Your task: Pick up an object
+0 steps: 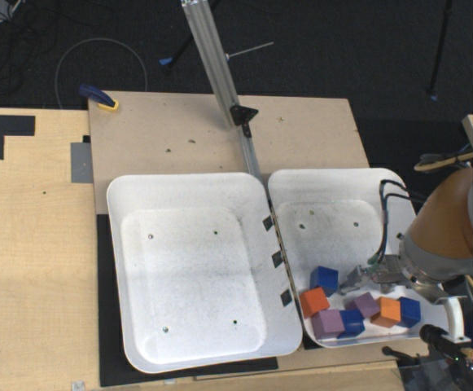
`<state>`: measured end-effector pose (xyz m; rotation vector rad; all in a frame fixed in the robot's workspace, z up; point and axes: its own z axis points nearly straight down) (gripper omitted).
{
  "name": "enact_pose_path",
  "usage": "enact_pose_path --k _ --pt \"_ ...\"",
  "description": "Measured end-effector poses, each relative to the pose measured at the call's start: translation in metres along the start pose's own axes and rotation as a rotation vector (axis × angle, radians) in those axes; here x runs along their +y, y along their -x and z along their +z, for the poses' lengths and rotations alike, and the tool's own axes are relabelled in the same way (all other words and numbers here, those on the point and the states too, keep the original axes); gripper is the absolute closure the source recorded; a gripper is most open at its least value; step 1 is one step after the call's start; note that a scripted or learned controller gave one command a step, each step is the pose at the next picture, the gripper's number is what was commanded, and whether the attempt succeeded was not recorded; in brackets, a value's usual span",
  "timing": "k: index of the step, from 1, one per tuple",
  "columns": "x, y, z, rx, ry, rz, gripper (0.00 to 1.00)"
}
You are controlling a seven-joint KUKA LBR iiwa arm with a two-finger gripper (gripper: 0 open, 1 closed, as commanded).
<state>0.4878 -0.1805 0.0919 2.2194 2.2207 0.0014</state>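
Observation:
Several small blocks lie in the near corner of the right bin [334, 187]: a blue block [324, 278], an orange block [314, 301], a purple block [328, 323], a second blue block [352, 323], a second purple block [367, 304], another orange block [390, 311] and a blue one [410, 310]. My gripper [360, 279] reaches in from the right and hangs low over the bin, just right of the first blue block and above the second purple one. The arm's wrist hides part of the bin's right side.
The left bin [138, 210] sits beside the right one, joined by black clips [277, 259]. A slanted aluminium bar [216, 63] rises behind the bins. Wooden board lies beyond, with a blue-yellow clamp [99, 97] at its far left corner.

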Motion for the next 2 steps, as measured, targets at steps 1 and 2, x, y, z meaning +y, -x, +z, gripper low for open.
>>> enact_pose_path --k 1,2 --pt "0.0 0.02 0.0 0.002 -0.002 0.002 0.0" --pt "0.009 0.004 -0.076 0.0 0.003 -0.001 0.0"
